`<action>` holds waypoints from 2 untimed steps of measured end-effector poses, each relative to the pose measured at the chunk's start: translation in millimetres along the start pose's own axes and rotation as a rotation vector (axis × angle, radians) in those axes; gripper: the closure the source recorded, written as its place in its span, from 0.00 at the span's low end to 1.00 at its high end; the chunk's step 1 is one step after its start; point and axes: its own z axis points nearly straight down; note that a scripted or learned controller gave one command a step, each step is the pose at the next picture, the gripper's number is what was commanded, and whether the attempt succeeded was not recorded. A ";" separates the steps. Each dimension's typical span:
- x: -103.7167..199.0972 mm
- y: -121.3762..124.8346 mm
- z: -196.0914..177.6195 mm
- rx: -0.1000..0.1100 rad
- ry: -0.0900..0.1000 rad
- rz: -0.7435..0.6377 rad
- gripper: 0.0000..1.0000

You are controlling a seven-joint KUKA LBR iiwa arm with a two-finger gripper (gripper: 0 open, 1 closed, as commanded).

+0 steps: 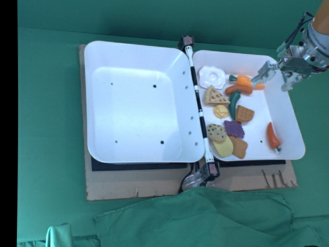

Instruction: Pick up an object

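Camera view, for your record:

- Left bin (103, 60): white, shallow, perforated floor.
- Right bin (288, 122): white, touching the left bin along a black-and-white striped divider (198, 104). Contents, all toy food:
  - fried egg (212, 76), at the far left corner;
  - pizza slice (215, 95), just beside the egg on its near side;
  - carrot (245, 80) and sausage (238, 90), touching, near the far wall;
  - green pod (234, 103), lying between the sausage and the waffle (244, 113);
  - purple piece (234, 128), chocolate-chip cookie (216, 132), yellow piece (223, 147) and brown piece (238, 146), clustered at the near left;
  - red chili (273, 136), alone by the right wall, well apart from the cluster.
- Gripper (276, 76): you see it at the bin's far right corner, above the rim, fingers spread wide, one finger (265, 71) just beside the carrot's tip. Nothing sits between the fingers.
- Base: cardboard sheet (154, 187) on green cloth (205, 220).
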 end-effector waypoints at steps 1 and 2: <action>0.0 0.0 0.0 0.000 0.000 0.000 0.00; 3.4 2.1 40.9 0.004 0.000 -0.001 0.00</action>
